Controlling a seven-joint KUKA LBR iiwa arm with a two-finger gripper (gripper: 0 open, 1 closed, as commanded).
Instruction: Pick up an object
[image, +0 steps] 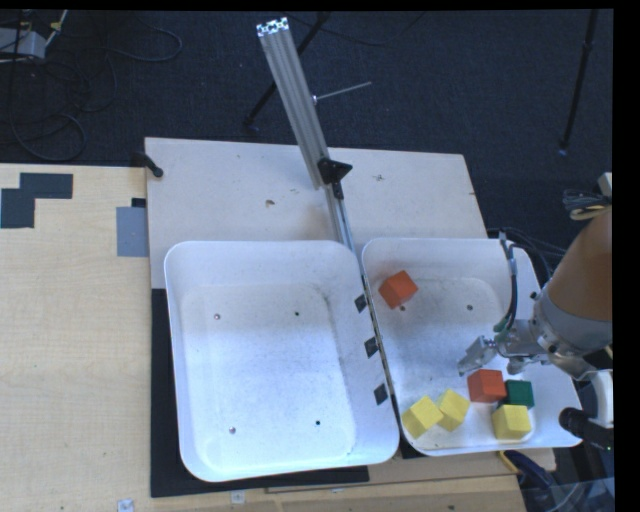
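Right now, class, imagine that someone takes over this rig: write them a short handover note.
Tool: low in the right bin, just above the red block; nothing seen held.
Also in that bin: an orange block near the far left corner, three yellow blocks and a green block along the near side.
Done: nothing lifted yet.
Left: grip one block, probably the red one, and raise it.

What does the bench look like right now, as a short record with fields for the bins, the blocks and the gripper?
left bin: white, shallow, no blocks in it
right bin: white, holds all the blocks
orange block: alone, far end of right bin
red block: near end, beside the green block
yellow blocks: three along the near edge
gripper: low over right bin, just above the red block; nothing seen held
arm: enters from the right
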